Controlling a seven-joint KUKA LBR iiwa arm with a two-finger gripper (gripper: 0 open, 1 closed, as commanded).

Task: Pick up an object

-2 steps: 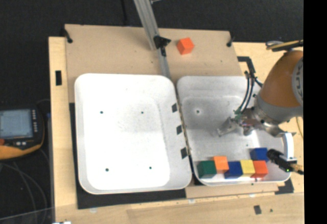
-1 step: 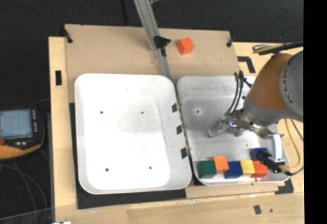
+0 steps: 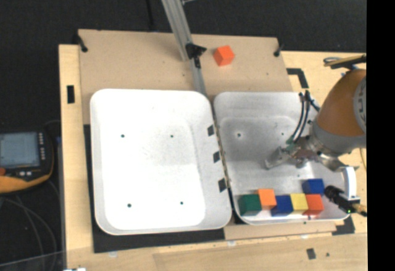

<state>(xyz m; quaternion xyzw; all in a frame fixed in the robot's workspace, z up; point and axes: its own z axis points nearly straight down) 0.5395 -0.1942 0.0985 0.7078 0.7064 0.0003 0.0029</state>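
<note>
Blocks (image 3: 282, 202) all lying low in the lower right bin (image 3: 259, 109), none lifted yet, jaws (image 3: 295, 155) just above, grip state impossible to tell.

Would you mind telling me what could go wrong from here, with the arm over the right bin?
The blocks sit packed in a row against the right bin's near wall, so the end effector may not fit around one and could nudge its neighbours. Coming down that close to the wall, it might strike the rim. The orange cube lies outside both bins on the board, probably beyond any programmed pick.
</note>
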